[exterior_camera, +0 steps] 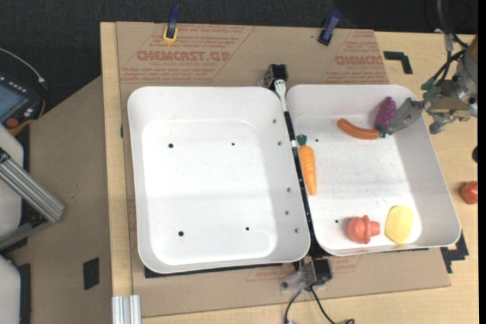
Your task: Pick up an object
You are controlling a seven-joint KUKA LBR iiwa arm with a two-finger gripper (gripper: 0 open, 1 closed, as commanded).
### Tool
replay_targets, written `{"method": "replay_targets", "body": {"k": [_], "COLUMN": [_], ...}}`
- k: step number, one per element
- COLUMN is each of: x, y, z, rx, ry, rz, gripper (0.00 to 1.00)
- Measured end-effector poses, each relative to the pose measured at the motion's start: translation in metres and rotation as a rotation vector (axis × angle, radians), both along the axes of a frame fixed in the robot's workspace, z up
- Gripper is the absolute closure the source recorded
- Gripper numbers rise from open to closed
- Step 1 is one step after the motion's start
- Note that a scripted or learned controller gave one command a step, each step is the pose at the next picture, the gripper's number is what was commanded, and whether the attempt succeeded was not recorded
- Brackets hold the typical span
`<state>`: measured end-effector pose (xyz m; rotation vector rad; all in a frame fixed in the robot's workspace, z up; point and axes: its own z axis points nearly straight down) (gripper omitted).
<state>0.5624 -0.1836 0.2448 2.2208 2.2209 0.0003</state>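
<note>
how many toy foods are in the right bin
5: purple grapes at the far right, sausage beside them, carrot along the left wall, red piece and lemon at the near edge.

Even, bright overhead light fills the scene; the white bins (205,178) glare slightly, washing out detail. Shadows are soft and short. Focus is mildly soft throughout.

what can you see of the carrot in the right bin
The carrot is a small toy with a smooth, plastic-looking orange body and a short green top. It lies flat in the right bin, hard against the bin's left wall by the divide between the two bins. Its green end points toward the bench's far side and its tapered tip toward the near side. It looks whole. It lies apart from the other toys, and the end effector is well away from it.
</note>
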Motion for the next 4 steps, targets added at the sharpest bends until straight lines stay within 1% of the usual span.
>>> {"method": "replay_targets", "body": {"k": [1, 2, 3, 4], "x": [-0.088, -0.081, -0.082, -0.082], "y": [-0.042, -0.041, 0.036, 0.155], "z": [-0.01, 0.151, 0.243, 0.294], "rx": [0.002, -0.009, -0.002, 0.002], "ry": [0.007, -0.02, -0.014, -0.01], "rz": [-0.008, 0.002, 0.009, 0.015], "gripper": [0.0, 0.0, 0.0, 0.0]}}
